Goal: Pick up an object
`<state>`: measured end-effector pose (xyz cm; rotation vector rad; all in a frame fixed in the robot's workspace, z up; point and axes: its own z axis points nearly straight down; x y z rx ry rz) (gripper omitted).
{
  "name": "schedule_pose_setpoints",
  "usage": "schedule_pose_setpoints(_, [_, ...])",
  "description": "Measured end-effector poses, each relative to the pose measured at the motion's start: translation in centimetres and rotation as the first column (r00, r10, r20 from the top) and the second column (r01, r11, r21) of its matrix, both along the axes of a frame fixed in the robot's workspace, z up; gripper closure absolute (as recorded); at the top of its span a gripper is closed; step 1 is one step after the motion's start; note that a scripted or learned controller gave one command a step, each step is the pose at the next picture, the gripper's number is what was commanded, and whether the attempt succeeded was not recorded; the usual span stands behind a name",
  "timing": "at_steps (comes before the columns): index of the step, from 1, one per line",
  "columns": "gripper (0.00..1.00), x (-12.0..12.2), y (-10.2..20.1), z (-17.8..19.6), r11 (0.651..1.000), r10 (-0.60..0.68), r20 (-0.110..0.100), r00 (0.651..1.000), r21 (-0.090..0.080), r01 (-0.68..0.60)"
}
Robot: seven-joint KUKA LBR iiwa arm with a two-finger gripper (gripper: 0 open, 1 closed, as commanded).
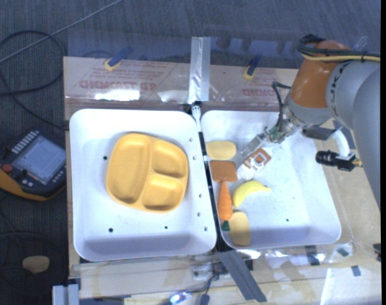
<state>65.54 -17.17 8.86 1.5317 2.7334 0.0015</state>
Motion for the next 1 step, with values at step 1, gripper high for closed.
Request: schedule_pose_setpoints(1, [0.0,-5.02,0.84,0.13,0.999,-0.052,0.002,0.999,0.0,0.052])
